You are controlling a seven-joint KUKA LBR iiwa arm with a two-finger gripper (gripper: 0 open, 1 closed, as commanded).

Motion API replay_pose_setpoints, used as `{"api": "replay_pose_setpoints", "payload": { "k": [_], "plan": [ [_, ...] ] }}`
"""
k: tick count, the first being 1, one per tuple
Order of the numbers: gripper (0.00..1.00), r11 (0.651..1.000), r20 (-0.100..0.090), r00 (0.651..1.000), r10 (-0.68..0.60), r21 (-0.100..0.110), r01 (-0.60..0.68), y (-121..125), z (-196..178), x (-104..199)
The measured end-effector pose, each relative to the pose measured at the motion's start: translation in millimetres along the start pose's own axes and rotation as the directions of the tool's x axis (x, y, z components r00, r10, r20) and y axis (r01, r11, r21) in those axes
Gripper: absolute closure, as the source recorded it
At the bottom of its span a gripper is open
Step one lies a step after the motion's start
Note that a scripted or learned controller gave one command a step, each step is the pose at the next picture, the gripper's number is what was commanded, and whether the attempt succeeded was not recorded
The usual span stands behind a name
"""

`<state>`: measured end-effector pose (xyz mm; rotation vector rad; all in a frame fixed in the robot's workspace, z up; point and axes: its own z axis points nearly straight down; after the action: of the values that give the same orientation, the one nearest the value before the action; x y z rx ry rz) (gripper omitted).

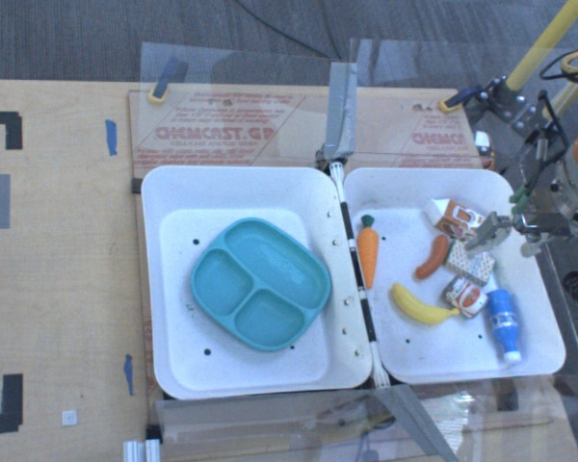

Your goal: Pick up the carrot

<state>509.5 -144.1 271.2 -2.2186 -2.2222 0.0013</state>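
Note:
The carrot [368, 250], orange with a green top, lies lengthwise along the left wall of the right bin [405, 354], its green end toward the back. My gripper [493, 229] shows as a grey part at the bin's right side, above the cartons. It is well to the right of the carrot and apart from it. Nothing is seen held in it.
In the right bin lie a red sausage [432, 256], a banana [421, 306], a blue bottle [503, 323] and small cartons [458, 219] [467, 296]. The left bin [164, 258] holds a teal divided plate [260, 283]. A low ridge separates the bins beside the carrot.

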Motion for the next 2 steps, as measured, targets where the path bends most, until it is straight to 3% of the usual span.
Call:
{"api": "replay_pose_setpoints", "payload": {
  "k": [1,2],
  "plan": [
    [0.00,0.960,0.003,0.960,-0.279,-0.011,0.279,2.1,182.3,51.2],
    [1.00,0.963,0.005,0.963,-0.270,-0.017,0.270,3.0,171.4,47.1]
  ]
}}
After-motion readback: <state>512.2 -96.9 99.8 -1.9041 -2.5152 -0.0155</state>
